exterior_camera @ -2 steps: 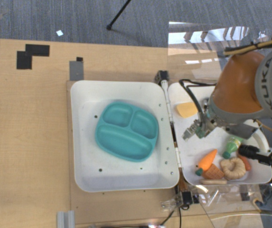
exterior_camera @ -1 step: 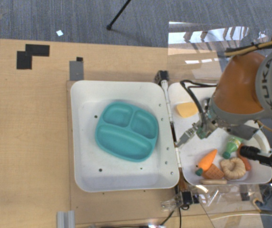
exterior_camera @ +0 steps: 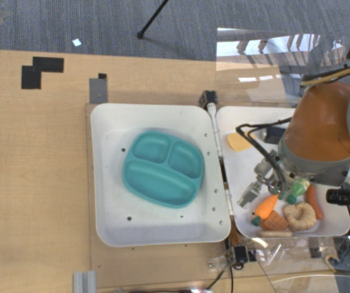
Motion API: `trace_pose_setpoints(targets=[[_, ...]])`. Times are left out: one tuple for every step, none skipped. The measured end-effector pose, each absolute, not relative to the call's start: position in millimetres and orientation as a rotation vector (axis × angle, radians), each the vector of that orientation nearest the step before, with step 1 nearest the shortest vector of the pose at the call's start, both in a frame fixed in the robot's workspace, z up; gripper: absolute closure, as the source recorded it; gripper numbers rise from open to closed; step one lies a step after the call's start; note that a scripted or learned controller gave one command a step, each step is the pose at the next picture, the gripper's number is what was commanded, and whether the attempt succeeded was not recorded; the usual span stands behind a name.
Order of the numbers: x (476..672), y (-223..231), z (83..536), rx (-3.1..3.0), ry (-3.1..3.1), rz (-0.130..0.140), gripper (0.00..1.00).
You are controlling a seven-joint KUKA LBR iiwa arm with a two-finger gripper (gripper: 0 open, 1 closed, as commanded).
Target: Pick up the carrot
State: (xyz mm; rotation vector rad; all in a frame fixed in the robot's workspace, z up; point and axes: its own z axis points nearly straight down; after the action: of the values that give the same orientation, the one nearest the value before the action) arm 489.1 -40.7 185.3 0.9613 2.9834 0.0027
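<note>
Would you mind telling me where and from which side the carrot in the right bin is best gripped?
I'd grip the carrot across its orange body, coming from above. It lies flat in the right bin, its green top under the arm and the pretzel close alongside; the side towards the divider looks freest for a finger.

arm point(exterior_camera: 321, 133): reached in from the right, grey body with orange band above the wrist, bent down and leftward | wrist: low, tilted toward lower left | gripper point(exterior_camera: 257, 191): metal fingers point(exterior_camera: 248, 197) pointed lower left, finger spacing could not be made out
</note>
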Motion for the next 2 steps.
trace_pose_setpoints(targets=[[487.5, -82.6, 102.5, 0.631, 3.076, 0.000, 0.00], [492.9, -80.3, 116.0, 0.630, 3.060, 0.006, 1.00]])
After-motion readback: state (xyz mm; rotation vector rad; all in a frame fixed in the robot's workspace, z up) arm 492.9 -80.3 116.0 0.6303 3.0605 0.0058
